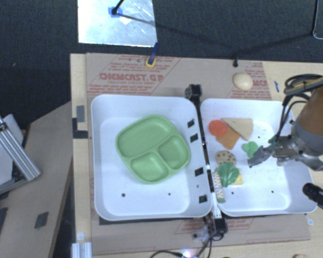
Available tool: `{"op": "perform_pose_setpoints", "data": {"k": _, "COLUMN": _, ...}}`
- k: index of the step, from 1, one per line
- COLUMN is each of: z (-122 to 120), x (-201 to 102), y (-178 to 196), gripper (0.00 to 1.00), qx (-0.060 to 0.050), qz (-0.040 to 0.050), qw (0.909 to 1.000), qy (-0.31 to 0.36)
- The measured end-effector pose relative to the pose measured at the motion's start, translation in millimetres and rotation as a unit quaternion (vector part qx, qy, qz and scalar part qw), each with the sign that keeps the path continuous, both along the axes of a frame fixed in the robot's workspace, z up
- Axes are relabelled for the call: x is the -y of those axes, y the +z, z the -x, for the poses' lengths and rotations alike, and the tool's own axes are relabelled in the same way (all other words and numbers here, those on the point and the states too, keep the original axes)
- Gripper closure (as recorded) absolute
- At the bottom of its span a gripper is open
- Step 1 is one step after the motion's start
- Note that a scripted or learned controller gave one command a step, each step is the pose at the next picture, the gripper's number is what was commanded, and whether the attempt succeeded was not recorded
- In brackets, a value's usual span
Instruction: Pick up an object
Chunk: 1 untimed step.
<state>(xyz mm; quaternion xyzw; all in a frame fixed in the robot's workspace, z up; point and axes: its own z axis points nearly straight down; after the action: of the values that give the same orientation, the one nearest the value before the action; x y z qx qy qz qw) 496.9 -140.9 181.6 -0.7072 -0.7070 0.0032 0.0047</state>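
I can't make out the gripper (pixel 257 158) tips, too small & dark. The arm (pixel 315 123) runs off frame at 3 o'clock. The yellow piece (pixel 236 179) is half under the green leafy toy (pixel 228 172). The green bit (pixel 251 148) at the gripper's 11 o'clock is too blurry to ID.

Pale green tray (pixel 152 149), white bins (pixel 105 198), speckled brown cookie (pixel 224 156).
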Motion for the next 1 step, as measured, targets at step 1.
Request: {"op": "perform_pose_setpoints", "data": {"k": 1, "z": -3.2, "x": -0.3, "y": 5.7, "gripper": 0.00, "qx": 0.006, "qz": 0.0012, "qw": 1.0000, "qy": 0.002}}
